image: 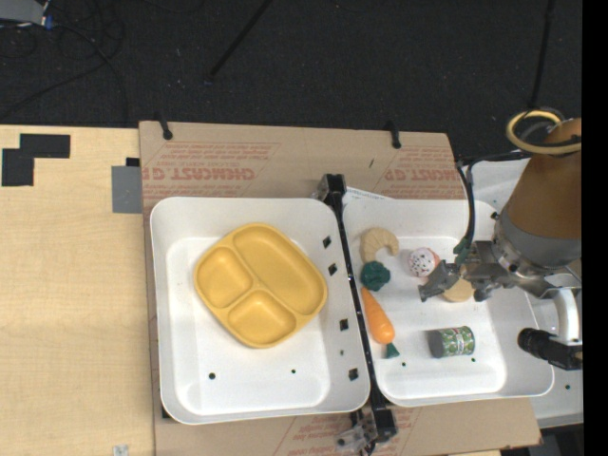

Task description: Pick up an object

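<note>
The grey arm's two-finger gripper [439, 283] hangs low over the right white bin [494, 383], near its middle; whether its fingers are apart or together I cannot tell. Beneath it lies a tan piece [459, 293]. A white egg-shaped toy [421, 261] sits just beside it, toward the divider. An orange plastic carrot [379, 319] lies along the divider edge, a small green-labelled can [450, 342] toward the near edge. The left white bin [180, 369] holds a yellow divided plate [259, 284].

Landmark – the divider [348, 293] between bins. Left of it: divided plate [259, 283] in the left bin [180, 369]. Right of it, in the right bin [475, 388]: carrot [378, 319] nearest, can [450, 341] farther right – gripper [446, 281] behind the can.
</note>
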You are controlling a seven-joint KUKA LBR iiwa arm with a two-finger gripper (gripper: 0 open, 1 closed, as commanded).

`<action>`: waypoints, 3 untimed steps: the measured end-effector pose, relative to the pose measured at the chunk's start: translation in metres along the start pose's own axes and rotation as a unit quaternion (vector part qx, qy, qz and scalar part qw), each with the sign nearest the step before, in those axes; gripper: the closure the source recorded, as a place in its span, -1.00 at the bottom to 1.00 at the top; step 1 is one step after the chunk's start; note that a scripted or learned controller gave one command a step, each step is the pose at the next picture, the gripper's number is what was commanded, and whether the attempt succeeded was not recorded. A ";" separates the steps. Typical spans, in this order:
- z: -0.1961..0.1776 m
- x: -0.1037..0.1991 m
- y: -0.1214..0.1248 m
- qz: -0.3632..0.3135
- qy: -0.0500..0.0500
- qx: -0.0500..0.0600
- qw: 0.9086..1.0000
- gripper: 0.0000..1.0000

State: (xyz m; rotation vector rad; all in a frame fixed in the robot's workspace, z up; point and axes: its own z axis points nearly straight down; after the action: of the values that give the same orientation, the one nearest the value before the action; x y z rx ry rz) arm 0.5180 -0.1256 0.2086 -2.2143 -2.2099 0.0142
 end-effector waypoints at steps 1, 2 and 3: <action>-0.006 0.000 0.003 -0.001 -0.001 -0.006 1.000 -1.00; 0.058 0.002 0.000 -0.001 0.000 -0.003 1.000 -1.00; 0.121 -0.001 -0.001 0.000 -0.001 -0.005 1.000 -1.00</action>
State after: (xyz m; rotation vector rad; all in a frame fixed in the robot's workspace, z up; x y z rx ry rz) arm 0.5148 -0.1262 0.0873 -2.2183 -2.2161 0.0054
